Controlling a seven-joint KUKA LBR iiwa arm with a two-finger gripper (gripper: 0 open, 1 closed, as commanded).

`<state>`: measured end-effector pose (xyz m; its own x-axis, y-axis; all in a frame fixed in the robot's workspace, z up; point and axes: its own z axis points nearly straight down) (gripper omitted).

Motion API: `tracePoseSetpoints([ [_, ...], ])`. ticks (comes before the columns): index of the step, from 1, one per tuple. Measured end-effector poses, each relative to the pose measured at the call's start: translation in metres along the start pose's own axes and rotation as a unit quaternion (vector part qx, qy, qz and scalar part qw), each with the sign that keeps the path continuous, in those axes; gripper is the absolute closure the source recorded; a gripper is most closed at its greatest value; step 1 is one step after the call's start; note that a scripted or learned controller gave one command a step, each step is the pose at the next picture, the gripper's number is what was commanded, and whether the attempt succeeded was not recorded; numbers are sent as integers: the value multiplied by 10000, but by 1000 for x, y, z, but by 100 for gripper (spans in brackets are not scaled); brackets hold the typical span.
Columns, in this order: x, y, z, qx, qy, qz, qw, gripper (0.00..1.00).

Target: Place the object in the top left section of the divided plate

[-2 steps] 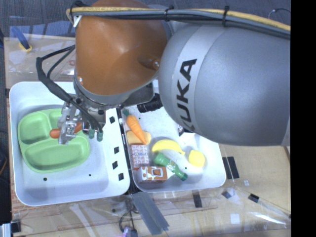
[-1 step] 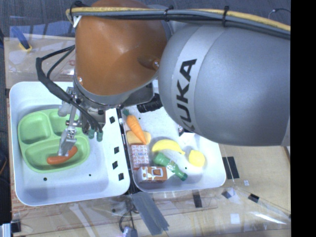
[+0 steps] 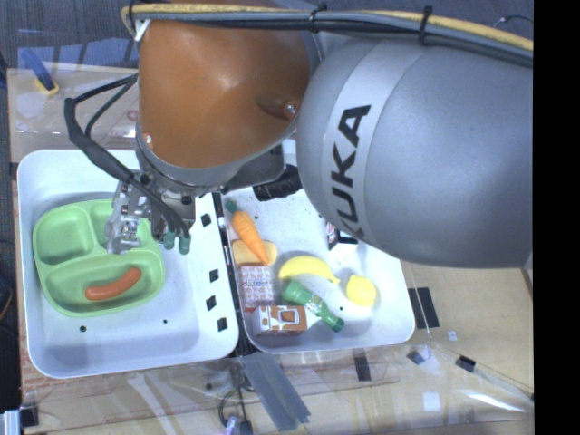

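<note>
At the front of the bench, the right bin (image 3: 399, 329) held a crowd of play food: a small brown carton (image 3: 279, 319) lay nearest the camera against the front wall, with a green bottle (image 3: 313, 304) slanting just beside it and a red-labelled packet (image 3: 256, 285) directly behind. A yellow banana (image 3: 306, 267) curved above the bottle, a lemon (image 3: 361, 290) sat at its right end, and an orange carrot (image 3: 248, 236) lay farther back, close to the wall between the bins.

In the left bin (image 3: 109, 352), a green divided plate (image 3: 68, 302) rested toward the left wall. A red sausage (image 3: 114, 284) lay in the plate's front section, tilted slightly, touching nothing but the plate floor. The top left section (image 3: 62, 232) sat behind it, on the far side of a raised ridge.

Over the plate's right rim hung the gripper (image 3: 143, 223), a tangle of metal parts and dark, green-tipped fingers (image 3: 184, 243) pointing down at the bin floor just right of the plate. Whether the fingers were spread or closed could not be told from this angle, and nothing was seen between them.

Behind and above, the arm's orange band (image 3: 222, 71) and grey casing (image 3: 426, 143) bearing black lettering loomed over the far half of both bins, with black cables (image 3: 91, 139) looping down its left side. A yellow-and-black hose (image 3: 272, 12) ran along the top.
</note>
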<state>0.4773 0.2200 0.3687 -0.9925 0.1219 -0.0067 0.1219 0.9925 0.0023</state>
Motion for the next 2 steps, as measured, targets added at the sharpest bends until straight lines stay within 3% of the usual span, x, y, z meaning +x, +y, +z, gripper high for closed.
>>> tracePoseSetpoints([
  [1,-10,-1,129,18,40,-389,9992,100],
  [2,-67,6,42,4,14,-1463,9892,100],
])
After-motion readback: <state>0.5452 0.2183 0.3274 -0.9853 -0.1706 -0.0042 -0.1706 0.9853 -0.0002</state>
